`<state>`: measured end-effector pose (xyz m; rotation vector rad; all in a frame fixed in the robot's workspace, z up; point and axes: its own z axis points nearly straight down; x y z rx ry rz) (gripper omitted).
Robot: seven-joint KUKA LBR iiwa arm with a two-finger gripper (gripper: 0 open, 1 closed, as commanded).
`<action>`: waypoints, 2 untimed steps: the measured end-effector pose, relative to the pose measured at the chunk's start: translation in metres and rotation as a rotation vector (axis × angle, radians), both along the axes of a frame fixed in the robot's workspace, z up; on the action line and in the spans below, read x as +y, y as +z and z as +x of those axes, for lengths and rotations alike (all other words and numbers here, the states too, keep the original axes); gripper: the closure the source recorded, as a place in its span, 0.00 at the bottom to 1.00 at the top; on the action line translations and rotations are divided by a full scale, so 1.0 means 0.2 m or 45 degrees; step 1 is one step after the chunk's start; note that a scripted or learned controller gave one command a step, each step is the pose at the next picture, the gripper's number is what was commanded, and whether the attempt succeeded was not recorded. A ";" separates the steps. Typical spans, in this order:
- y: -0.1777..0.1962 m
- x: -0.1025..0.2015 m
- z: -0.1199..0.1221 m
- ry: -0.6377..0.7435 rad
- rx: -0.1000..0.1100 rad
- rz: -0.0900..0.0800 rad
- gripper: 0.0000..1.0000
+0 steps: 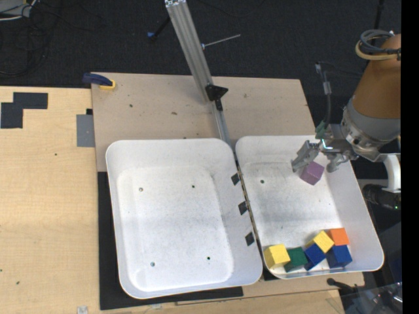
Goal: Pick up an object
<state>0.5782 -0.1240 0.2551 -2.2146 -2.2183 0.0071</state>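
A purple cube (313, 173) lies in the upper part of the right bin (288, 205). My gripper (318, 163) hangs right over it, reaching in from the right. Its two fingers (302, 157) are spread wider than the cube, one on each side of the cube's top, so the gripper is open. I cannot tell whether a finger touches the cube. Several more cubes lie along the right bin's near edge: a yellow one (277, 254), a green one (296, 259), blue ones (315, 256), a second yellow one (323, 241) and an orange one (338, 235).
The left bin (170, 214) lies beside the right one, with black clips (241, 207) on the shared rim. A slanted aluminium bar (194, 51) rises behind the bins. The arm's grey and orange wrist (376, 103) stands over the right bin's far right corner.
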 end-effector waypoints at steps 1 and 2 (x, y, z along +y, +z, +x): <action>0.01 0.00 0.00 -0.002 -0.006 -0.001 0.00; -0.21 -0.03 0.00 -0.003 0.000 -0.001 0.00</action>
